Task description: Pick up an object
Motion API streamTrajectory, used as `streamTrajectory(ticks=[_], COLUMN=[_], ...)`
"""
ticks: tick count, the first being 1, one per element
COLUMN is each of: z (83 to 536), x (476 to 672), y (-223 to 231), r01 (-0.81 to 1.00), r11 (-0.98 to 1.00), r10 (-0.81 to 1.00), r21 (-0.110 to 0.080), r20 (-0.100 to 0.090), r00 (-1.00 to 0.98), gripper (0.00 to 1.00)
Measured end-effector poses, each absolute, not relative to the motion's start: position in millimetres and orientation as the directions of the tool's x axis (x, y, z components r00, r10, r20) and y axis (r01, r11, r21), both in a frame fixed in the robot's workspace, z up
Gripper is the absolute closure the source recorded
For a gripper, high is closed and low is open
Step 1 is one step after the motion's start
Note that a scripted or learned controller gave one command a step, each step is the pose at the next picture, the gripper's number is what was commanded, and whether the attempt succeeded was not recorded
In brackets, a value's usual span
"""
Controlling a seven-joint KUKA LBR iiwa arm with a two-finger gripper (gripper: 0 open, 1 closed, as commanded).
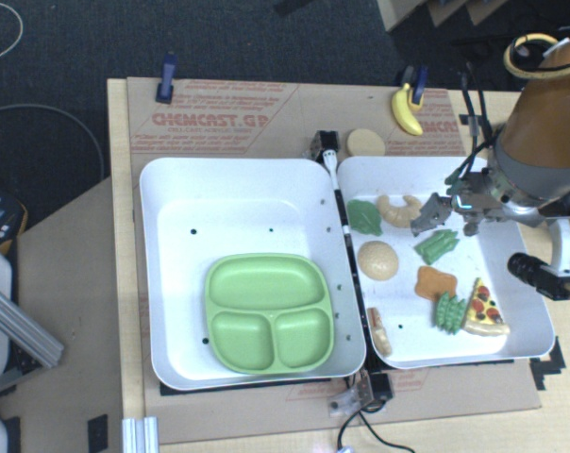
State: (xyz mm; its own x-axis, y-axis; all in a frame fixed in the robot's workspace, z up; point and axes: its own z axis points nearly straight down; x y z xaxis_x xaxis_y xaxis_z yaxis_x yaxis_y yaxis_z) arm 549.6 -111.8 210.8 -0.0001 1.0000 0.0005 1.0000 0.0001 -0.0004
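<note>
1. Pincer (434,217) hangs low over the right bin (530,343), nothing seen between its tips; opening: can't tell.
2. Nearest candidate: green leafy toy (437,246) just below; croissant piece (396,209) just beside.
3. Pick not done; grasp and lift remain.

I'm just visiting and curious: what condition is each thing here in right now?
Green divided plate: flat in left bin, nothing on it.
Pizza slice: lying in right bin.
Banana: on the bench behind the bins.
Hand: low over right bin.
</note>
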Motion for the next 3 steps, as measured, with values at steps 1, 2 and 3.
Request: streamTrajectory(ticks=[1,2,3], z=[221.6,236.9,246.4], x=[550.3,513.6,477.4], y=[-111.8,-34.7,11.2], r01=[1.000,1.000,1.000], r11=[0.000,0.007,0.005], r10=[1.000,1.000,1.000], r21=[0.003,-0.004,-0.005], r20=[0.000,0.004,0.003], r00=[0.000,-0.007,-0.005], gripper=[1.00,1.00,1.00])
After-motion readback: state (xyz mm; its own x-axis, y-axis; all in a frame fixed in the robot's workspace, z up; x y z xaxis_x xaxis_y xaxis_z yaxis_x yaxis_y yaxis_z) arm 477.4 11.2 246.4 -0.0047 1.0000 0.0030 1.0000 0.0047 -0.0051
